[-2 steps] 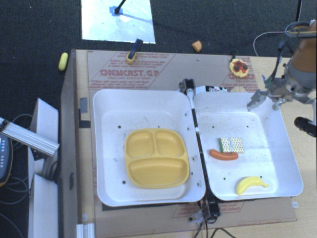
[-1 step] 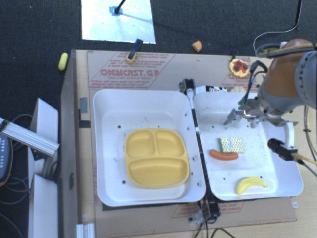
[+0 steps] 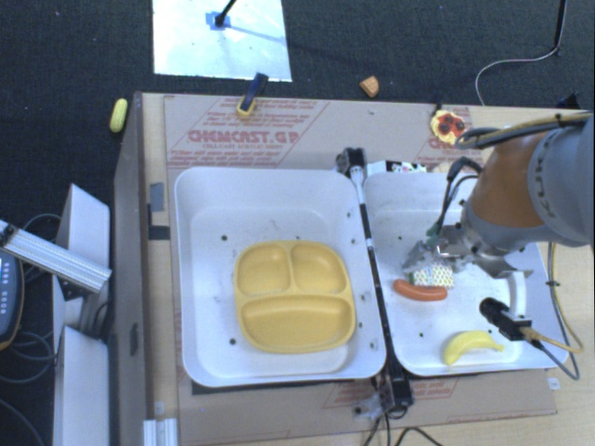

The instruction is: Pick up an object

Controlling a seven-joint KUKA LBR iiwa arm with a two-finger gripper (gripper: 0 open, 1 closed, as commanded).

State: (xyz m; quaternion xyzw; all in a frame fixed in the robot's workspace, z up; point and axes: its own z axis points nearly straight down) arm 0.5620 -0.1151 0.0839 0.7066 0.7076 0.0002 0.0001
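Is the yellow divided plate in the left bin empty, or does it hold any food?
Empty. The yellow divided plate lies flat in the left bin, and all three compartments show bare yellow surface.

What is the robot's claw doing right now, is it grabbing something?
Gripper: down in the right shallow white bin, right above a small white dotted object; whether it is open, closed or holding it cannot be told.

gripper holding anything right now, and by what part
Cannot be told. The gripper sits low over a small white patterned object in the right bin, with the contact hidden.
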